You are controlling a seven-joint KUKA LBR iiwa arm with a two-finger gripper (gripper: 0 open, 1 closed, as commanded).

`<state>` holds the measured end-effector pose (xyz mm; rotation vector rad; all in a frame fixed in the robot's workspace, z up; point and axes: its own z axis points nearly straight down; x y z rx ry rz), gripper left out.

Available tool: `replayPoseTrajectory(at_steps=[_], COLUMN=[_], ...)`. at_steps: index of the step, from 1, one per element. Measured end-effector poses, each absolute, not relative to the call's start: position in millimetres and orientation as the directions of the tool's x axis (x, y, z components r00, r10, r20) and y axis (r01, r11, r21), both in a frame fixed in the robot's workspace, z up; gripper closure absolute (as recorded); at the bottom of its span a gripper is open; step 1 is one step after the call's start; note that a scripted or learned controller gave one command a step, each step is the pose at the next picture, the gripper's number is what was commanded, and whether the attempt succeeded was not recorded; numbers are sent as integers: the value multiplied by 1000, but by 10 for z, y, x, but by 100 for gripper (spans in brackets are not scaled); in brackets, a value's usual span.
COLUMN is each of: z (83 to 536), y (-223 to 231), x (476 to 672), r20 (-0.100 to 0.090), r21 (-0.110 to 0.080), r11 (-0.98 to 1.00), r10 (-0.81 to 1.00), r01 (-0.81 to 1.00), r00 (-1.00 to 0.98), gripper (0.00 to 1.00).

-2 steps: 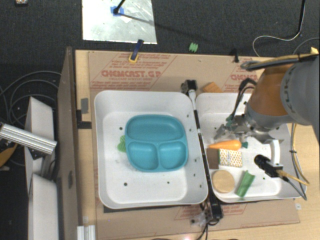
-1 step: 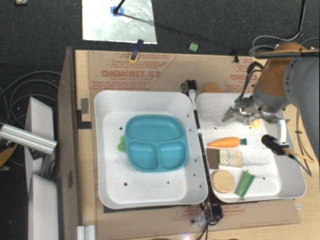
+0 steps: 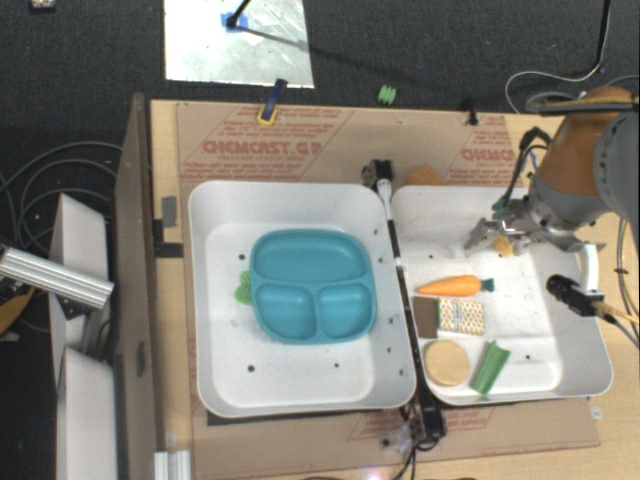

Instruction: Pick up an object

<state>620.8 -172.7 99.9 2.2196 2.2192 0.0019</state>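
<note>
The claw (image 3: 497, 230) hovers with fingers spread, gripping nothing; the carrot (image 3: 452, 286) lies just below-left of it in the right bin (image 3: 590, 368). Descending here, it could miss and close on air.

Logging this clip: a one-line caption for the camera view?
Gripper poised over right bin above toy carrot; blue tray in left bin.

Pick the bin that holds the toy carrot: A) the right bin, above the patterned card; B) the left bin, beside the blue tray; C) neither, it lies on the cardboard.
A: the carrot lies in the right bin, just above the patterned card.
</note>
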Motion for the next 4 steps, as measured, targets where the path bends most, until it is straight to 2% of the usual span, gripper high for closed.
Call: replayPoseTrajectory(at_steps=[1,2,3,4], z=[877,994,1128,856], y=[-2057,-2063,-1812,-1645], x=[6442,6628,6406,6234], r20=[-4,-2,0,0], r21=[10,8,2,0], r11=[1,5,5,4], r10=[1000,1000,1000,1000], r01=[1000,1000,1000,1000], r00=[-1,-5,-5,-4], gripper=[0,0,0,0])
